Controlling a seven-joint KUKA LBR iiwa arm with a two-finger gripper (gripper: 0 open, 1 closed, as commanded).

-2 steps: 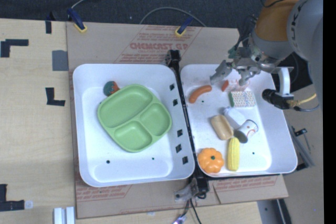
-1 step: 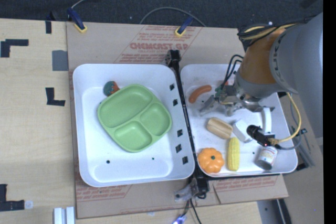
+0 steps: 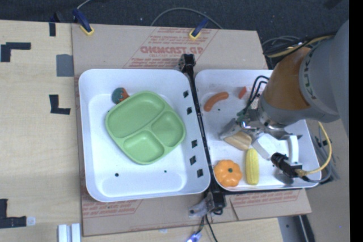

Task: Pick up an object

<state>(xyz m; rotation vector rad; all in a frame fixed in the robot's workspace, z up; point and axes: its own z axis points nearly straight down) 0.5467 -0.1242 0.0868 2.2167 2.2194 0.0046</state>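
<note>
My end effector [image 3: 245, 128] is low in the right bin [image 3: 218, 79], wrist bulk above it. Cannot tell how the end effector is set; the wrist hides the tips.

Directly under and just left of the end effector: a tan wedge-shaped piece [image 3: 238, 139], touching or nearly touching the tips. Likeliest target. No object visibly held.

Below the end effector: yellow corn [image 3: 252, 166] upright along the bin floor, orange pumpkin [image 3: 227, 173] just beside it to the left. Up and left of the end effector: a sausage [image 3: 215, 100]; a small red bit [image 3: 243, 92] above. Far left, in the other bin [image 3: 91, 139]: green divided plate [image 3: 146, 127], a small dark round item [image 3: 119, 94] at its upper edge.

Judgement for the step: centre over the wedge's narrow width, not its long axis; seat low before closing, since the piece looks flat and could slide out. Keep clear of the corn when closing. Lift straight, slowly; confirm the wedge rises with me.
</note>
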